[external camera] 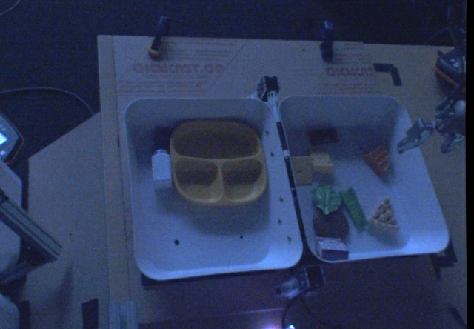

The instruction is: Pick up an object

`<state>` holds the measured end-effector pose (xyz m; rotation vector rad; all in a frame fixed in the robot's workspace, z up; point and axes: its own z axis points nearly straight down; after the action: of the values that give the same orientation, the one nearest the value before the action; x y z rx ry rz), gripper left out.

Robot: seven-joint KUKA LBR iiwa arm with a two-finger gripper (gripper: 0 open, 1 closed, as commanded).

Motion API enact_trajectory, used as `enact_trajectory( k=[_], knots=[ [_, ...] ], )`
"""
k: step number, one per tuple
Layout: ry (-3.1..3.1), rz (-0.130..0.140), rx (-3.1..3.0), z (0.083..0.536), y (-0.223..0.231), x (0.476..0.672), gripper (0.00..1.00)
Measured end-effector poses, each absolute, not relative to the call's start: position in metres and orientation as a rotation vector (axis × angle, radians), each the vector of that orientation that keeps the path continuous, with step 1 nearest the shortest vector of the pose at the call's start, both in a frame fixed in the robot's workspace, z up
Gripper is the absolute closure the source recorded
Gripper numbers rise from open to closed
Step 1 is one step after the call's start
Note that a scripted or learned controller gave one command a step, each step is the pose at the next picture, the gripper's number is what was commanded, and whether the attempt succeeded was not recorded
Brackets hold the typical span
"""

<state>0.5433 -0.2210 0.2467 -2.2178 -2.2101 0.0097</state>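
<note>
The scene is dim. My gripper (428, 144) hangs over the right rim of the right bin (415, 116), and its fingers look spread with nothing between them. Nearest to it, to its left, lies an orange wedge (378, 159). Further left in this bin are a dark brown block (322, 136) and two yellow cubes (321, 163). Toward the front lie a green leaf (326, 198), a green stick (353, 207), a dark round piece (330, 224) and a pale triangular slice (384, 216).
The left bin (141, 194) holds a yellow divided plate (217, 161) with a small white bottle (161, 167) at its left side. Two dark clamps (326, 40) stand on the bench behind the bins. A grey frame (22, 235) sits at far left.
</note>
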Motion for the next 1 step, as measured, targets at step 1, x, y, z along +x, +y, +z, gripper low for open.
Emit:
enact_trajectory(
  k=[1],
  knots=[
    [-2.222, 0.0, -2.222, 0.2533, -0.2205, 0.5459, 0.0]
  ],
)
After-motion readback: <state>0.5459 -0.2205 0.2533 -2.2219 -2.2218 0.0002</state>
